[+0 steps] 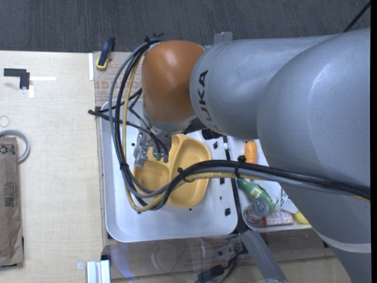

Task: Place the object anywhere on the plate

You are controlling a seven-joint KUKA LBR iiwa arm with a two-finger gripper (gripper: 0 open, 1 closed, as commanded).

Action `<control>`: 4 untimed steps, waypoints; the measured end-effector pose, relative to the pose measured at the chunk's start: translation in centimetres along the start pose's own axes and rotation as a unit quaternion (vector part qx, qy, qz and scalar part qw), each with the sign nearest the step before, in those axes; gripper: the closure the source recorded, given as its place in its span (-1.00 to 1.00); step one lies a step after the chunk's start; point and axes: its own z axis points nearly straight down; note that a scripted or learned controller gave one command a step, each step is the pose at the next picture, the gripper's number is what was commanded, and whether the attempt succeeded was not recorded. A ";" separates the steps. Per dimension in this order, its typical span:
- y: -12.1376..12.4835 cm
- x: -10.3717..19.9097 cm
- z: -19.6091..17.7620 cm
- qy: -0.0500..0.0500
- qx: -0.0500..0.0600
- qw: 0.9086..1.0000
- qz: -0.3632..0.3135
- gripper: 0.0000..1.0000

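The gripper point(151, 149) hangs over the yellow plate point(187, 178) in the left bin point(177, 226); I cannot tell its state. The plate looks light, stiff and slick, so anything set on it may slide.

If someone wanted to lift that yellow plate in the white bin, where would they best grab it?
Probably by its rim. The yellow plate looks like a shallow, thin-walled dish, so two fingers could pinch its raised edge. The lower right rim seems most open, coming from above; the gripper and black cables cover its left and upper parts in the white bin.
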 end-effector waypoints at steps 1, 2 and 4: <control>0.9 -6.8 -4.7 -0.001 -0.001 0.997 -0.083 1.00; -0.4 2.7 3.1 -0.001 0.000 0.994 -0.112 1.00; -0.8 6.2 -0.4 0.001 -0.001 0.965 -0.264 1.00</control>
